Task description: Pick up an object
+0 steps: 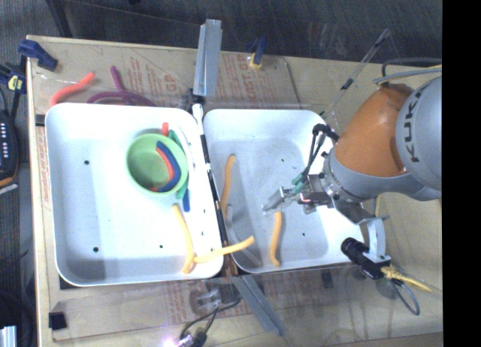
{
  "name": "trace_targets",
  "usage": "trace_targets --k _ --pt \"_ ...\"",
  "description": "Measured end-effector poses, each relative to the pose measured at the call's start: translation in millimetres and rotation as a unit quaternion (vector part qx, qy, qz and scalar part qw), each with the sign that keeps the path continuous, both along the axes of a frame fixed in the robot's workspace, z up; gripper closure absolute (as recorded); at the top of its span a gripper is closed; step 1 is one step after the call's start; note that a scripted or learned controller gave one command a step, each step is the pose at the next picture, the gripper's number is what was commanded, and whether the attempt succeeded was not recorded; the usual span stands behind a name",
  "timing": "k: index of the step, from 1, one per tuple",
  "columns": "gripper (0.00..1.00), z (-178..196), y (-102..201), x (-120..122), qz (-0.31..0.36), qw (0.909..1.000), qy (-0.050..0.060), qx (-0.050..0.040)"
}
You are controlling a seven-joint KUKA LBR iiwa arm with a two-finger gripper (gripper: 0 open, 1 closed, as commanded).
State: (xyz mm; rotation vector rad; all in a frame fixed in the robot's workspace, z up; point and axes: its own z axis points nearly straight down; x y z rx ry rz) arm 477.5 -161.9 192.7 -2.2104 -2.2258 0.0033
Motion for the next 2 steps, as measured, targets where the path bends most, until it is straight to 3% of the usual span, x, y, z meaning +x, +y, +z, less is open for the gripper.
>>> trace_targets --k 1,2 --pt "0.0 -101 -11 26 0.046 0.999 -0.002 -0.0011" --pt "1.0 -90 -14 26 0.047 0.9989 -0.002 -0.0036"
